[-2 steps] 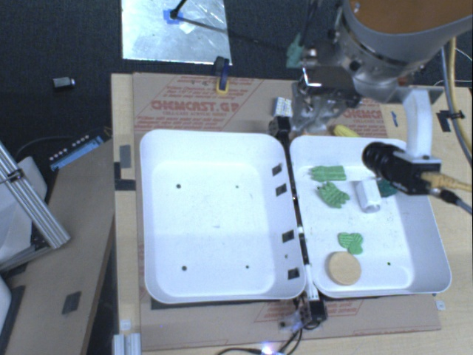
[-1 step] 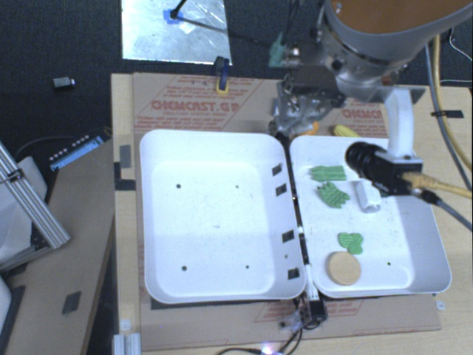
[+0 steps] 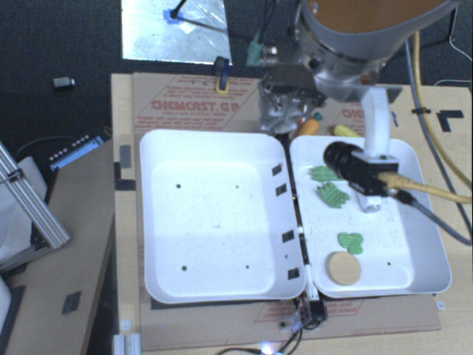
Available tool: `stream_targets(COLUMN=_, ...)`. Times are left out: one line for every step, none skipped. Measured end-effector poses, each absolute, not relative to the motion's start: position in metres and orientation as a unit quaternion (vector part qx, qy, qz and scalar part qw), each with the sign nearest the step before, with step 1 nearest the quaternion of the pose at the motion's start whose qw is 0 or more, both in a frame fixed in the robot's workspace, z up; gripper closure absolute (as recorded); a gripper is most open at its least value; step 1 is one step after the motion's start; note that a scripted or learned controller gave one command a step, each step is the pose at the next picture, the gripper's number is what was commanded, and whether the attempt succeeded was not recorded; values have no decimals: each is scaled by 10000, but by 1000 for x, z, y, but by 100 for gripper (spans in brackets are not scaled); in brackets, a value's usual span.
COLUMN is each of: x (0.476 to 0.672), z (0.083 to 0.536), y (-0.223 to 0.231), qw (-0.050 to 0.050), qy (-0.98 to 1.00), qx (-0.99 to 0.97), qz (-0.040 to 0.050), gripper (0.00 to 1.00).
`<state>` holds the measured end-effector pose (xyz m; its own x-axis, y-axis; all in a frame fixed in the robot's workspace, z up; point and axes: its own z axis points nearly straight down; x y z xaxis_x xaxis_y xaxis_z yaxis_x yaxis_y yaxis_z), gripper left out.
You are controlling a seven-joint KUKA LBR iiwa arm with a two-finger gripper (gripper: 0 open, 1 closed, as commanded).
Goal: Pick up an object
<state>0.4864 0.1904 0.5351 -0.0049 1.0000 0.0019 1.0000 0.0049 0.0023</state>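
bench (image 3: 185,109) | arm (image 3: 355,21) over right bin's (image 3: 414,272) far edge | tool (image 3: 284,117) – grip state unclear

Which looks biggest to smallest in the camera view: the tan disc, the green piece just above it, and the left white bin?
1. Left white bin, far the largest.
2. Tan disc.
3. Green piece, slightly smaller than the disc; the two are close, so that order is unsure.

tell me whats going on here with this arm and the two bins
A grey and orange robot arm reaches in over the back of the right bin, where the objects lie: three green leafy pieces and a round tan disc. Something orange and something yellow sit near the bin's back edge. Its gripper hangs at the back where the two bins meet. Nothing is visibly held.
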Motion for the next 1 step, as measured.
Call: stream_targets(x=533, z=529, y=132, qw=13, qy=7056, qx=7087, qz=8, gripper=100)
